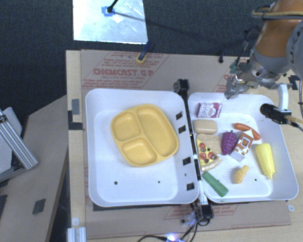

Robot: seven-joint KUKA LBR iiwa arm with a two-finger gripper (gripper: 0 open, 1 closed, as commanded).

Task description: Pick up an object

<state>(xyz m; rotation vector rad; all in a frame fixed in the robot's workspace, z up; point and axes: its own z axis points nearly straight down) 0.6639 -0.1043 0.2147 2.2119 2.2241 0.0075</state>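
The right bin (280, 185) holds several toy foods: a pink carton (209, 109), a tan bun (205, 126), a pizza slice (207, 153), purple grapes (229, 142), a carrot (245, 129), a small white box (242, 146), a yellow bottle (265, 159), a corn piece (240, 173) and a green stick (214, 183). My gripper (233, 91) hangs over the bin's far rim, above and right of the pink carton, with nothing seen between its fingers.
A yellow three-section plate (143, 134) lies in the left bin (101, 185). A black divider with clips (188, 135) runs between the bins. A black cylinder (272, 112) juts over the right bin's far right. A shiny sheet (110, 14) lies beyond the bench.
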